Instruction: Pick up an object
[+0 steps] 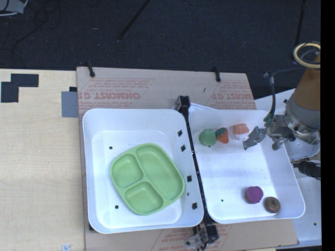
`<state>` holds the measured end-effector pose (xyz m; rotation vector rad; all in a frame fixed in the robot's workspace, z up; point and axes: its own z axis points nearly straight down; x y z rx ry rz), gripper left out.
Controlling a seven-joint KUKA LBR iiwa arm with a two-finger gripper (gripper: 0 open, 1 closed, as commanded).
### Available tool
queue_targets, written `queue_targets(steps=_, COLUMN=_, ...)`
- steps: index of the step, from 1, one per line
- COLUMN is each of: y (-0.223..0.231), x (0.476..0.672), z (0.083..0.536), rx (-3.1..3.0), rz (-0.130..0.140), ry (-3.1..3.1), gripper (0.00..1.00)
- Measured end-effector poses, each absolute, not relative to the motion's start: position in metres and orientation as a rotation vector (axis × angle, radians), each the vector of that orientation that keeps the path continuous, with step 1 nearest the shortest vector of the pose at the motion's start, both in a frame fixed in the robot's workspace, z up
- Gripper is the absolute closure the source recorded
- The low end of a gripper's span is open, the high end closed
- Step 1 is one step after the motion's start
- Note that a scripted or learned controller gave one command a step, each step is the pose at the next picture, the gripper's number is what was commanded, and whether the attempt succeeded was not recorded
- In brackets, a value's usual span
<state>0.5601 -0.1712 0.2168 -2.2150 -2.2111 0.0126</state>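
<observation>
Bench (36,166): pale wood surface, a cardboard sheet under both bins.
Left bin (99,124): shallow, white; holds the green plate.
Right bin (285,177): shallow, white; holds all the small pieces.
Green plate (147,178): three compartments, lying flat, turned at a slant in the left bin.
Arm (308,95): comes in from the right, orange band above the grey wrist, over the right bin's far right corner.
Gripper (265,139): low over the far right part of the right bin, holding nothing; its two fingers stand apart, one toward the left and one toward the right.
Green ball (207,137): round, far left of the right bin, touching the next piece.
Orange-and-green piece (223,135): just right of the ball; long axis unclear.
Pale orange piece (240,129): near the far wall, left of the gripper.
Purple piece (254,194): roundish, near right of the bin.
Brown ring (271,204): lying flat, just beside the purple piece.
</observation>
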Motion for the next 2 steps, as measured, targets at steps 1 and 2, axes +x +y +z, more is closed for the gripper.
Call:
queue_targets(steps=1, y=-0.171, x=0.563, z=0.224, rx=-2.221, rz=0.001, ry=-2.221, gripper=0.0)
queue_targets(steps=2, y=-0.174, x=0.558, z=0.179, rx=-2.218, rz=0.006, ry=-2.217, gripper=0.0)
